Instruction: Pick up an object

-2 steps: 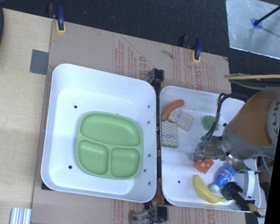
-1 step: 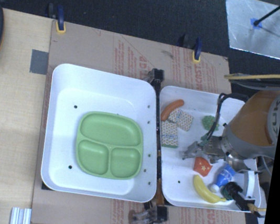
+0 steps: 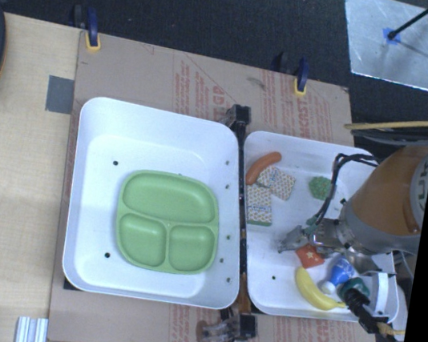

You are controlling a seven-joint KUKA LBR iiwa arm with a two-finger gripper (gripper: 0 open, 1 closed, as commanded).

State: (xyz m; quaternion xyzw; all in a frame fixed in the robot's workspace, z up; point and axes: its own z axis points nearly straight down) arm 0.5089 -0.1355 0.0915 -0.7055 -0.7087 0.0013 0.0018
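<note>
Your arm (image 3: 384, 199) comes in from the right and bends down over the right bin (image 3: 274, 298), its grey body and orange band covering that bin's right side. The gripper (image 3: 300, 241) sits low near the middle of the bin, pointing left, with its metal tips just above and left of a small red-orange block (image 3: 310, 257). You cannot tell from this angle whether the gripper is parted or closed, and nothing shows between the tips.

Look at what lies around it. The red-orange block is right beside the gripper, possibly touching it. Just right of the block is a blue object (image 3: 340, 272), and below both lies a yellow banana (image 3: 315, 292), curved along the bin's lower edge. In the upper left of the same bin you have an orange sausage-shaped piece (image 3: 262, 167), tilted, beside two patterned packets (image 3: 269, 193) that overlap. A small green object (image 3: 321, 187) sits near the top, close to the arm's cable.

The left bin (image 3: 89, 186) holds a green divided plate (image 3: 166, 221), lying flat in its middle. Both bins rest on a cardboard sheet (image 3: 173, 78) clamped to the surface.
</note>
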